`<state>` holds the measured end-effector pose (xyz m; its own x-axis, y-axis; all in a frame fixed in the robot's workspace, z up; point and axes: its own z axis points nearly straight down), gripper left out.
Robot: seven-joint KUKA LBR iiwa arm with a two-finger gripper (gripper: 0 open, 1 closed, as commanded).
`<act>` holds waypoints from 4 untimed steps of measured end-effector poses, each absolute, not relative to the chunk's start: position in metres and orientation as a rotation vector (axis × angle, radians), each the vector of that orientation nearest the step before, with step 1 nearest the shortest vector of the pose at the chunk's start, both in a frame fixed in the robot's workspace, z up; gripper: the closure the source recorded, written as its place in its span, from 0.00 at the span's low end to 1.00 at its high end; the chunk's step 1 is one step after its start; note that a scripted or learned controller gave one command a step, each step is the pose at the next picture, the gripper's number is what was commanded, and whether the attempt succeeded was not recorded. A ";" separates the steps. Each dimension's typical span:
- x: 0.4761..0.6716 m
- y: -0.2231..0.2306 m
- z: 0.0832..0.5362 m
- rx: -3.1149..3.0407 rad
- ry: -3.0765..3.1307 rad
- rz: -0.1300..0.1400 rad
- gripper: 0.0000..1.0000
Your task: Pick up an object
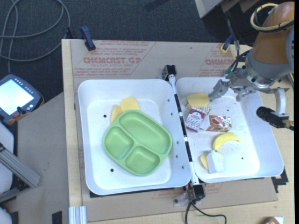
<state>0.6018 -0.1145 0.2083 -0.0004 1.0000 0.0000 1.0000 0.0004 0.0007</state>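
Observation:
My gripper [229, 94] hangs over the back of the right bin [261, 164], under the grey wrist with the orange band. Its two grey fingers are spread open with nothing between them. One fingertip [215, 94] is close to a yellow block [198, 99] at the bin's back left. In front of that lie a red and white packet [195, 120] and a second red packet [219, 122]. A yellow banana [225, 140] rests mid-bin. Toward the front, a small white box [215, 163] sits against a yellow piece [204, 161].
The left bin [91, 125] holds a green divided plate [138, 142] lying partly on yellow pieces [124, 106]. A black divider strip [180, 120] runs between the bins. A black part [271, 116] juts over the right bin's right rim.

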 end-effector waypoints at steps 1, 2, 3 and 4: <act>0.541 -0.131 0.098 2.221 2.220 0.001 0.00; 0.495 -0.146 0.085 2.223 2.221 0.000 0.00; 0.496 -0.145 0.094 2.223 2.219 0.001 1.00; 0.496 -0.145 0.094 2.223 2.219 0.001 0.00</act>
<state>0.4956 -0.1452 0.0941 0.0016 1.0000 0.0001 1.0000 -0.0016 0.0008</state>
